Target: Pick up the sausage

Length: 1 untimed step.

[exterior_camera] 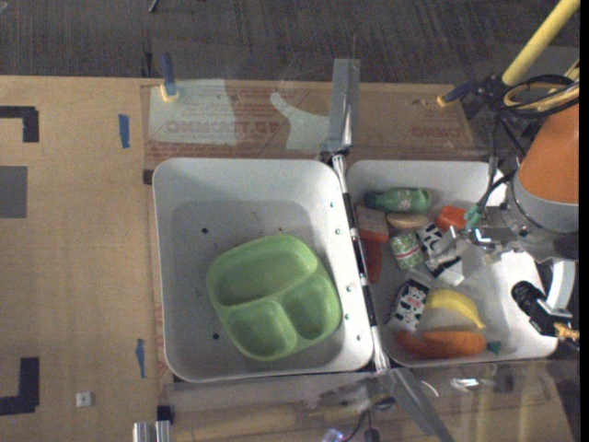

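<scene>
Sausage [372, 245] lies along the 9 o'clock wall of the right bin [433, 173]. The left bin [239, 187] holds 1 green divided plate [271, 307], with bare floor toward 12 o'clock. The gripper [480, 238] hovers at 3 o'clock over the crowded right bin; I cannot tell how far open it is.

I see a dark grey carpeted floor [276, 26] beyond the pale plywood bench top [83, 274]. On that wood I make out black tape corner marks [30, 122], short blue tape strips [123, 130] and a flat grey square patch [11, 191].
</scene>
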Tool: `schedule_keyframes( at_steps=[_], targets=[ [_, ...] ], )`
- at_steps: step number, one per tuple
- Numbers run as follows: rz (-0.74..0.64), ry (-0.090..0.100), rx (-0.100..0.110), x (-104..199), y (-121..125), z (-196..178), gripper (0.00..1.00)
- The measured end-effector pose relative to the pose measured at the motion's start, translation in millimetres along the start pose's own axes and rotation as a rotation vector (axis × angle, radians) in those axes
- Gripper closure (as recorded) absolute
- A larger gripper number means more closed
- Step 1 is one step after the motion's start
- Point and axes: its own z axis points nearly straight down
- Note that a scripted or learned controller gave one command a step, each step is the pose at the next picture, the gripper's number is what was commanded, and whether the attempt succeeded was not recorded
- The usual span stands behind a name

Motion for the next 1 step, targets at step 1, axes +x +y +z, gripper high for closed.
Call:
schedule_keyframes(
  at_steps=[1],
  targets=[
    [0.003, -0.002, -0.003, 21.1, -28.6, 93.5, 0.00]
  ],
)
